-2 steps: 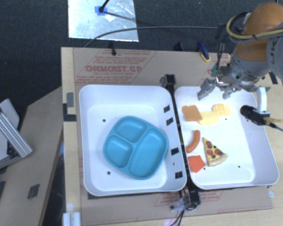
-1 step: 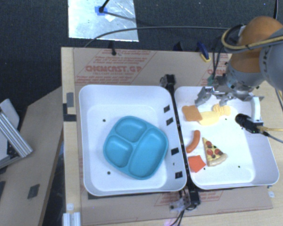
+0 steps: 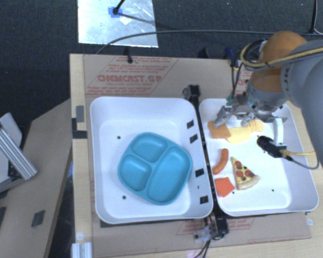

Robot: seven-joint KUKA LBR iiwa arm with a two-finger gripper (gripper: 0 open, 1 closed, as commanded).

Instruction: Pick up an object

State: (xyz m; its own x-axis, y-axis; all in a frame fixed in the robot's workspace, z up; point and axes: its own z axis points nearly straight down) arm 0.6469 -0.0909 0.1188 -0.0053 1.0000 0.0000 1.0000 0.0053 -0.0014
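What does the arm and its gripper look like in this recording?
The arm is a thick, rounded grey tube with an orange band above the wrist. A loop of yellow-and-black cable wraps beside the band. The gripper is small, metallic grey, with thin fingers. A black connector with a yellow cable trailing from it hangs off the wrist over the right bin.

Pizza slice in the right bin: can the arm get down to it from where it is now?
Probably yes. The pizza slice lies flat and uncovered, clear of the sausage, and the tool hovers in the same bin.
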